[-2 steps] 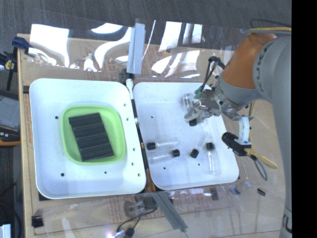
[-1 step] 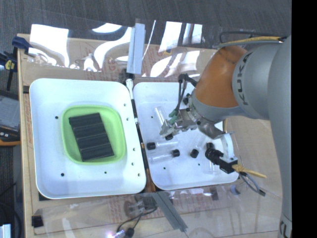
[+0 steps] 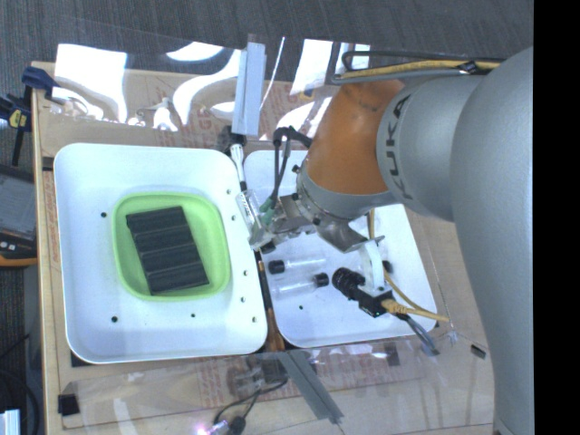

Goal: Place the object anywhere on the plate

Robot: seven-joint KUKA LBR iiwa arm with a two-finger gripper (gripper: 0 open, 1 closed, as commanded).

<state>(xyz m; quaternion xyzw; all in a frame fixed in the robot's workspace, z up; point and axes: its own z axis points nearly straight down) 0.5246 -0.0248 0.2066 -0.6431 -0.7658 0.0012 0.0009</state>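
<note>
A green plate [image 3: 213, 234] lies in the middle of the left white bin [image 3: 82, 315]. On the plate rests a black ridged rectangular block [image 3: 166, 248], lying flat and slightly turned. My gripper [image 3: 263, 227] hangs over the divider between the two bins, just right of the plate's rim and apart from the block. The orange wrist band and grey arm hide much of it. A small green-and-white bit shows at its tip, and what it is cannot be made out.
The right white bin [image 3: 399, 329] lies under the arm. Two small clear pieces with black ends [image 3: 296, 275] lie on its floor. A grey bar [image 3: 247, 89] stands at the back between the bins.
</note>
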